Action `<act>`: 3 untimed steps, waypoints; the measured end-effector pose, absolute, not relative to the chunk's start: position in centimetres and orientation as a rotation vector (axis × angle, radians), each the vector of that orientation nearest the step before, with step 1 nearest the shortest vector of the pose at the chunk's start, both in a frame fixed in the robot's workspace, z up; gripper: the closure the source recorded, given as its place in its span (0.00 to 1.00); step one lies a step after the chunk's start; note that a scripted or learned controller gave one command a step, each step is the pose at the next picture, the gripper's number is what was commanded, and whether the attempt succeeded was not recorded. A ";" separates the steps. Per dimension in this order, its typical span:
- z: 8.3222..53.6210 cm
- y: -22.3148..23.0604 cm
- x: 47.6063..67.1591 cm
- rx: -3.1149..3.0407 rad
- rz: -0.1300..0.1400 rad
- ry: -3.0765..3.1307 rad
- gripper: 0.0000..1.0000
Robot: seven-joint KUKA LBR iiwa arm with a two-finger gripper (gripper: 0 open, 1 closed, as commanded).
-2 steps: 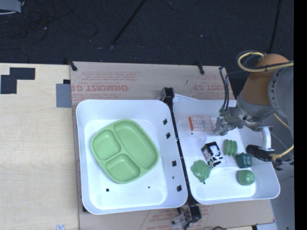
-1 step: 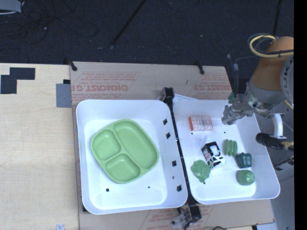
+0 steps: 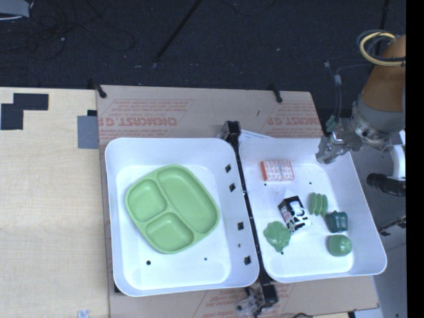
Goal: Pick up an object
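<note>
On the bench, two shallow white bins sit side by side over a sheet of brown cardboard (image 3: 199, 114). Filling much of the left bin (image 3: 126, 158) is a pale green divided plate (image 3: 172, 207) with three compartments, lying flat and turned at a slant.

Across the black divider, the right bin (image 3: 364, 244) holds a loose scatter of small things. An orange-and-white packet (image 3: 276, 170) lies toward the far side. Nearer the middle, a small black-and-white item (image 3: 293, 213) sits just beside a crumpled green piece (image 3: 277, 235) on its near-left side. To the right of the black-and-white item is a ribbed light-green object (image 3: 317, 204), and just beyond that a dark teal object (image 3: 336, 221). A rounded green lump (image 3: 339, 245) rests near the bin's front right, close below the teal one.

The arm (image 3: 381, 88) comes in from the right, its orange band high at the frame's edge, and the gripper (image 3: 329, 148) hangs over the far right rim of the right bin — well apart from the packet and from the other objects. Nothing shows between its fingers; whether they are spread or closed cannot be told at this angle.
</note>
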State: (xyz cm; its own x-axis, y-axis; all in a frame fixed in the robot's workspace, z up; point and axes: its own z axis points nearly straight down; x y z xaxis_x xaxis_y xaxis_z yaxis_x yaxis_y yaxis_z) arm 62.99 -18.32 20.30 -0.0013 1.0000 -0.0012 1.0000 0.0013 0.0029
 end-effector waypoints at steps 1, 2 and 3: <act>24.7 -18.6 62.6 2.218 0.002 2.222 1.00; 25.3 -13.8 60.5 2.220 -0.001 2.229 1.00; 24.6 -8.8 57.8 2.222 -0.004 2.229 1.00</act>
